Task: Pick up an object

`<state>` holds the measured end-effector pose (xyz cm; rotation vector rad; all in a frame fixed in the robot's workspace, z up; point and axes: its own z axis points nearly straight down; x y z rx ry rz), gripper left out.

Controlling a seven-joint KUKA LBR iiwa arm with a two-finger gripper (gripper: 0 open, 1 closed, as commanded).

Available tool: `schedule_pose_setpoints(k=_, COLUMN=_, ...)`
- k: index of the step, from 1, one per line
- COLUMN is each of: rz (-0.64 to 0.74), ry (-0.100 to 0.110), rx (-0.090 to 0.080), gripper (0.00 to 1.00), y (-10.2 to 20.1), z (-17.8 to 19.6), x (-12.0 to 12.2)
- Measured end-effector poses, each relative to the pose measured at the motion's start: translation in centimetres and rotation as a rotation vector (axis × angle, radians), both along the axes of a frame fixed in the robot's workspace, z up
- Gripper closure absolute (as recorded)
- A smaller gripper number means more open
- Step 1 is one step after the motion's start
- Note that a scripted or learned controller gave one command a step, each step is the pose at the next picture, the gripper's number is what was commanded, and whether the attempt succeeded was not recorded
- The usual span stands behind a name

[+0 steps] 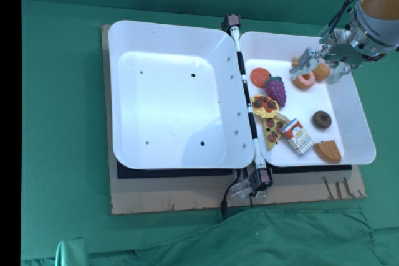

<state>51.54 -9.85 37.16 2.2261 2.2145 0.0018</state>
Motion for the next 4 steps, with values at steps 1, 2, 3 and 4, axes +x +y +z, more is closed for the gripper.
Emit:
schedule_pose_setpoints(k=1, rz=0.0, ry=0.0, rx=0.0, gripper=0.0, y=0.0, z=0.0, x=0.0)
schedule_pose_setpoints(k=2, rz=0.0, ry=0.004, rx=-0.001, gripper=0.0, y=-0.2, z=-4.4, x=-0.8)
schedule_pose_setpoints(k=3, rz=0.0, ry=0.005, rx=0.0, gripper=0.0, y=-0.7, z=-10.3, x=-1.2)
schedule_pose_setpoints(k=4, rz=-0.001, ry=0.006, rx=0.0, gripper=0.0, y=-1.7, z=-15.3, x=-1.8)
